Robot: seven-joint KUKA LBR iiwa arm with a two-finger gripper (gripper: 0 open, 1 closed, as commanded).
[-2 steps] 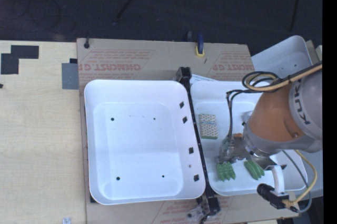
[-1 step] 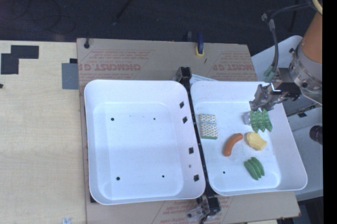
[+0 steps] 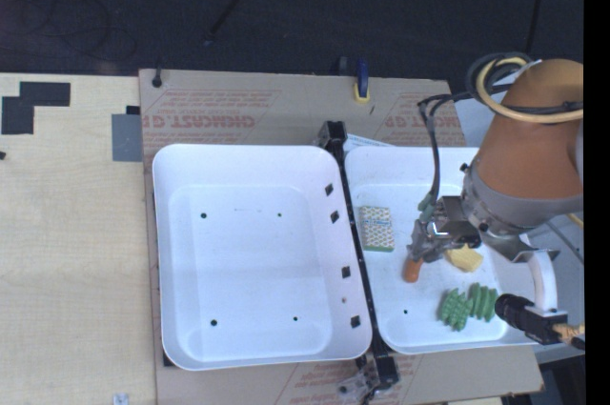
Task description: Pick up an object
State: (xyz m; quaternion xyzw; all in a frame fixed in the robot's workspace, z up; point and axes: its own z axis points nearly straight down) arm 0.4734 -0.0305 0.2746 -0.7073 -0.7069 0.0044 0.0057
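Table (image 3: 67, 232): pale wood, carrying a cardboard sheet (image 3: 238, 112) on which two shallow white bins sit side by side, joined along a black clipped seam. The sheet probably keeps both bins in one fixed spot under the camera.

Left bin (image 3: 167, 251): nothing but a few small dark dots on its floor. It reads as the drop side.

Right bin (image 3: 381, 167): all loose objects are here, so this is the side to pick from.

Arm (image 3: 529, 146): reaches in from the right, orange band high over the right bin, wrist angled down toward the bin's middle.

Hand (image 3: 426, 246): low over the bin floor, just above a small orange piece (image 3: 412, 272). View here is cluttered with cables and shadow; cannot tell whether the hand is open or closed, or whether it touches the piece. Judgement: the orange piece is the likely target, since the hand sits nearest it.

Other objects, all in the right bin: green ridged object (image 3: 467, 306) near the front right; patterned block (image 3: 376, 228) by the seam; yellow piece (image 3: 465, 258) just right of the hand.
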